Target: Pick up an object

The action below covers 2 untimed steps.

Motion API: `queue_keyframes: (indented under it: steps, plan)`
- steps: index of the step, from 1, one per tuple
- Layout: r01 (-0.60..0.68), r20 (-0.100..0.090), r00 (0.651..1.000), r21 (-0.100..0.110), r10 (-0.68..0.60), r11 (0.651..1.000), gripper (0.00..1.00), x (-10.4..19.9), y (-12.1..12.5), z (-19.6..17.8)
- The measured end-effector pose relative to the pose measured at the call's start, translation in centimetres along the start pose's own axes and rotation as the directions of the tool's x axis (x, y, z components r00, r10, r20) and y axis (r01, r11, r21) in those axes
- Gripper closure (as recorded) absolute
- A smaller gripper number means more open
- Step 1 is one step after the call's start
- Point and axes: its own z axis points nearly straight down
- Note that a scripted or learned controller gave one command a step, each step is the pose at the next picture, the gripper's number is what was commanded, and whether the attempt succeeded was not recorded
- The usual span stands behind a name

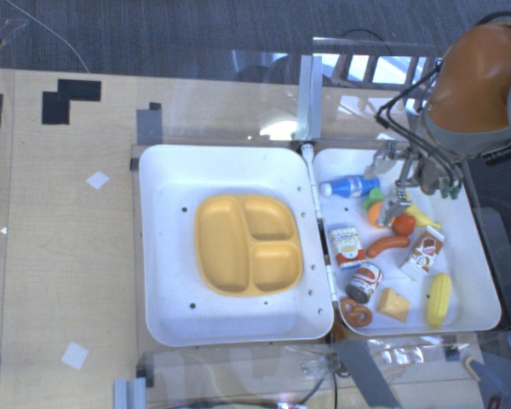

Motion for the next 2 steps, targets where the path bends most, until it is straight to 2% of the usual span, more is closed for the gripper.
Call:
queue_keyframes:
  steps: [1, 2]
  plan:
    - [0.184, -0.008, 0.983, -0.003, -0.184, 0.983, 0.00, 5.9, -3.5, 9.4]
    - [-0.234, 0.003, 0.972, 0.001, 0.234, 0.972, 0.00, 2.1, -7.1, 11.4]
